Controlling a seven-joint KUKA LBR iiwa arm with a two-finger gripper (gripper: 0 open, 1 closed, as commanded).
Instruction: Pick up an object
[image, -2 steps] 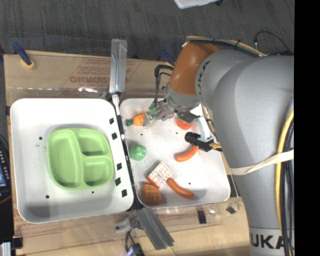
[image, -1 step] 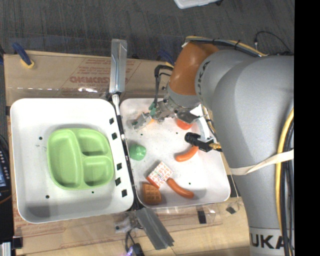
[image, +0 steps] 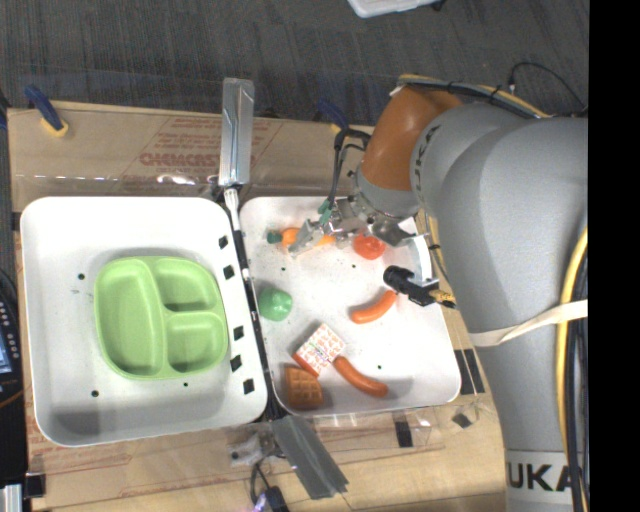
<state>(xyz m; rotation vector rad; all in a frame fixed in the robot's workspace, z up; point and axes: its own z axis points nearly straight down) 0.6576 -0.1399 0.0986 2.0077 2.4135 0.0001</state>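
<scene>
My gripper (image: 318, 230) reaches into the far part of the right bin (image: 425, 350), low over its floor. A small orange carrot with a green top (image: 284, 237) lies right at the gripper's left tip, touching or nearly touching it. A red tomato (image: 368, 246) sits just right of the gripper, close to the wrist. Nearer the front lie an orange sausage (image: 372, 307), a green ball (image: 275, 303), a colourful small box (image: 320, 349), a second sausage (image: 360, 377) and a brown waffle (image: 302, 387).
The left bin (image: 60, 380) holds a green divided plate (image: 160, 317). A divider wall (image: 245, 300) with black clips separates the two bins. The grey arm (image: 500, 220) covers the right bin's right edge.
</scene>
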